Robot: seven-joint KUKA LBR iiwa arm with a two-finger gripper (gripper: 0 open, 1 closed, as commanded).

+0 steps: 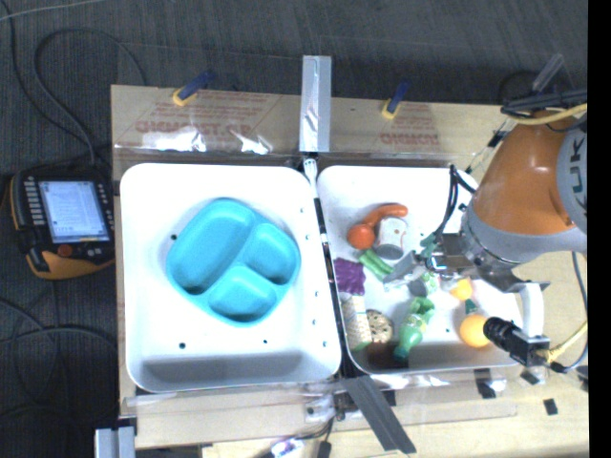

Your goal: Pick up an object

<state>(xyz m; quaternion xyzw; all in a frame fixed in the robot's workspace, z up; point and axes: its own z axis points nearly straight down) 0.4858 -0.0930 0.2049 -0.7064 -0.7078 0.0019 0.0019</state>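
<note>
The right bin (334,191) holds several small objects: an orange-red carrot-like piece (379,219), a grey cup (389,239), a green pepper-like piece (374,262), a purple grape cluster (349,275), a green bottle (413,324), a brush (355,322), a round cookie-like piece (379,325) and an orange ball (473,329). My gripper (427,260) hangs low over the middle of this bin, just right of the grey cup and above the green bottle. The arm's orange band (525,184) hides much of the bin's right side.
A blue three-compartment tray (234,259) lies in the left bin (143,351). A metal divider (315,103) stands behind the two bins. A teach pendant (62,219) rests on the floor at the left. Cables run at the right edge.
</note>
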